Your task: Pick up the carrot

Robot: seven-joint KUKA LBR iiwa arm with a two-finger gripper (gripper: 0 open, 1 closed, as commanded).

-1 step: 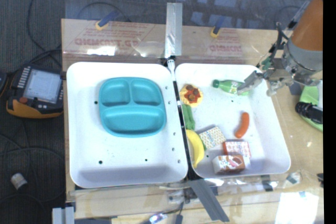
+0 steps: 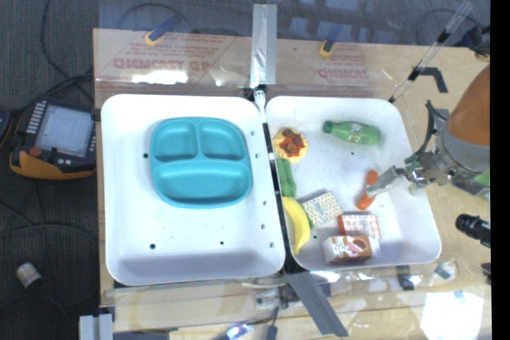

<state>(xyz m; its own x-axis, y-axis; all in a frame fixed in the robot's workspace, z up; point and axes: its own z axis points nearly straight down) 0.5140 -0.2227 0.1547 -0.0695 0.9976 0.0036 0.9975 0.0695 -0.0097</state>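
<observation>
Camera view: the carrot [image 2: 369, 190], small, orange and tapered, is seen lying tilted in the right bin [image 2: 398, 117], near its right wall, above the red carton [image 2: 351, 237]. The end effector [image 2: 386, 181] is positioned just beside it, seemingly touching; its opening cannot be told. A green bottle [image 2: 352, 131] is seen farther back.

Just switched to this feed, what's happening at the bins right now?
The arm reaches in from the right, its gripper low in the right bin, right beside the carrot. Whether it has a grip on the carrot can't be told; the carrot looks to be lying on the bin floor. A green bottle, banana and small cartons lie nearby. The left bin holds a blue divided plate.
</observation>
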